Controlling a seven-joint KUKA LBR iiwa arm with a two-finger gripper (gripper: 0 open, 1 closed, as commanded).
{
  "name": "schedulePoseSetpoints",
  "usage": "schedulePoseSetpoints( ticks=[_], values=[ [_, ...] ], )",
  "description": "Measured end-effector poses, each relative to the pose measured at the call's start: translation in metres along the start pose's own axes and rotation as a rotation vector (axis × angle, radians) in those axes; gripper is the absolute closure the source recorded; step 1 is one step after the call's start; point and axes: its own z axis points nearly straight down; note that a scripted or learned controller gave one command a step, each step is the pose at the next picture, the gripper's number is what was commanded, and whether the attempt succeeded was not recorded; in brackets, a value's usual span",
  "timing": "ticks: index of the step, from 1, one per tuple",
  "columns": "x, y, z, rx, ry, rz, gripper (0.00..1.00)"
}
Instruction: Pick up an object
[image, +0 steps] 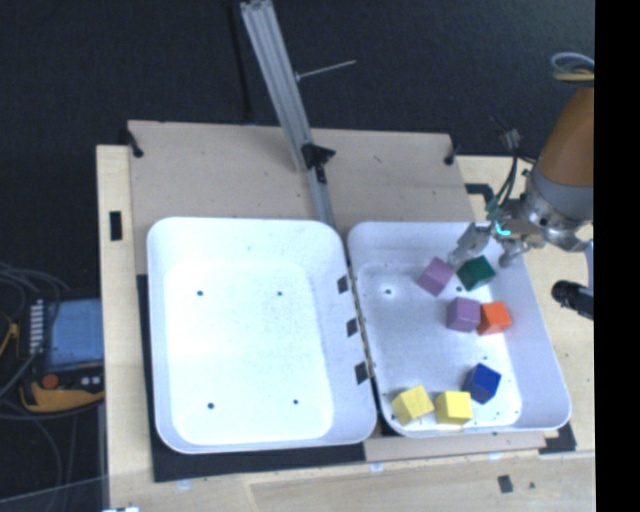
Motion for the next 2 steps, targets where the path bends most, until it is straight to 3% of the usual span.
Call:
schedulePoseSetpoints(
  ticks=[2],
  values=[
    [0.005, -0.006, 0.112, 0.003, 0.001, 0.004, 0.0]
  ],
)
